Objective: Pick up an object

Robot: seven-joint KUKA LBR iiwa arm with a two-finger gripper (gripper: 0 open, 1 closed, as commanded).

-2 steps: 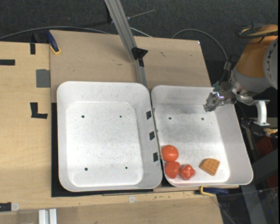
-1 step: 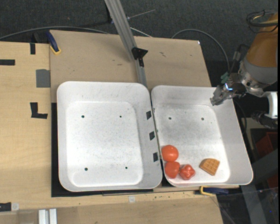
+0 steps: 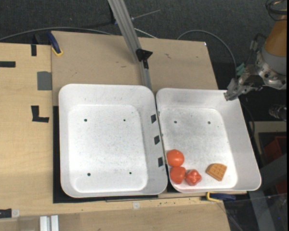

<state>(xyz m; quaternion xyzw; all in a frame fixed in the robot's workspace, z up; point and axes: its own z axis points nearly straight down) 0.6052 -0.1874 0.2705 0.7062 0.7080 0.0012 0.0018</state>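
Three red-orange objects lie near the front left of the right bin (image 3: 241, 129): a round orange-red ball (image 3: 175, 157), a second red piece (image 3: 177, 174) just below it, and a red lumpy piece (image 3: 193, 177) beside that. A tan waffle-like piece (image 3: 216, 171) rests to their right. My gripper (image 3: 233, 91) hangs over the far right corner of the right bin, well away from all of them, with nothing seen held.
The left bin (image 3: 67, 129) sits beside the right one, joined by black clips along the middle. A grey metal pole (image 3: 127, 28) slants in from the top to the bins' far edge. Cables run across the dark floor behind the bench.
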